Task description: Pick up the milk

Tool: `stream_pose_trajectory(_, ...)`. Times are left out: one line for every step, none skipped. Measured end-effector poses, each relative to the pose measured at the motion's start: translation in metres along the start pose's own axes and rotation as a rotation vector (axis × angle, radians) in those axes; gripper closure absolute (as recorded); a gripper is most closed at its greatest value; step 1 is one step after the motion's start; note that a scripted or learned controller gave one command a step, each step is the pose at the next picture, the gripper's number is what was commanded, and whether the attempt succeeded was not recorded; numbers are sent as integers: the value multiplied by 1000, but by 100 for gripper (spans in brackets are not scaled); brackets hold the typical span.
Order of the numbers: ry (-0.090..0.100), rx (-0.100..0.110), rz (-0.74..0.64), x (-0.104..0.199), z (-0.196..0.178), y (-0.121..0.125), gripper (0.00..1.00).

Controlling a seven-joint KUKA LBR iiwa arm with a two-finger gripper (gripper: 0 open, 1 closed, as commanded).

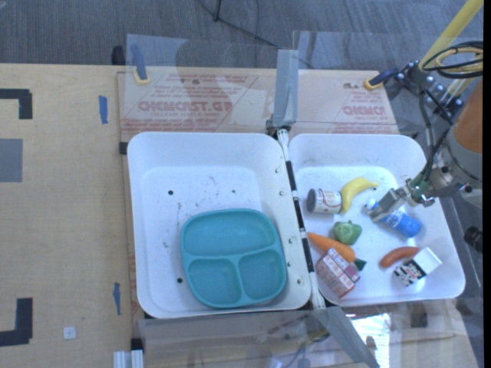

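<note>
White milk carton (416,267), right bin corner

The arm (459,140) is grey metal with a patch of orange at its upper part, black cables (453,56) looping beside a yellow hose (459,23), and a slim silvery gripper (386,205) at its tip.

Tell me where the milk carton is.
In the camera view, the milk carton lies near the right bin's front right corner, just right of the sausage.
</note>
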State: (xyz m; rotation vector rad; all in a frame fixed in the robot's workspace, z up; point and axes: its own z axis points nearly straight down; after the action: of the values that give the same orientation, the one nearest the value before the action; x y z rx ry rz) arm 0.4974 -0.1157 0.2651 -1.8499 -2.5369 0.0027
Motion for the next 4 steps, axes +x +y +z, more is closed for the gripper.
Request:
stream_pose_trajectory(3, 1, -127, -24, 138, -26, 0)
stream_pose_trajectory(-1, 0, 86, -67, -29, -39, 0)
stream_pose_trajectory(3, 1, -156, -40, 143, -31, 0)
stream_pose_trajectory(-3, -5, 140, -46, -85, -33, 0)
